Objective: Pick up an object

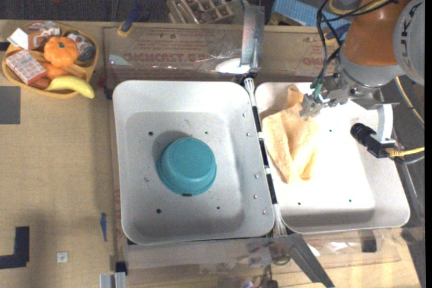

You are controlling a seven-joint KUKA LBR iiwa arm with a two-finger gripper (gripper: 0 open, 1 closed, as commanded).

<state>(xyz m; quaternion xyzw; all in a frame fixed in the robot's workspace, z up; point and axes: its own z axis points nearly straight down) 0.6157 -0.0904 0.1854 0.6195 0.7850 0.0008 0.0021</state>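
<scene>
A tan cloth (289, 141) lies crumpled along the left side of the right bin (351, 202), with one corner rising toward the bin's back wall. My gripper (310, 106) hangs over the back of that bin, right at the cloth's upper right edge and touching or just above it. A teal bowl (187, 165) sits upside down in the middle of the left bin (135, 104), far from the gripper.
The grey and orange arm (378, 17) comes in from the upper right over the right bin. A black fitting with a yellow cable (370, 138) hangs above the bin's right part. A plate of toy fruit (50, 64) sits on the bench at far left.
</scene>
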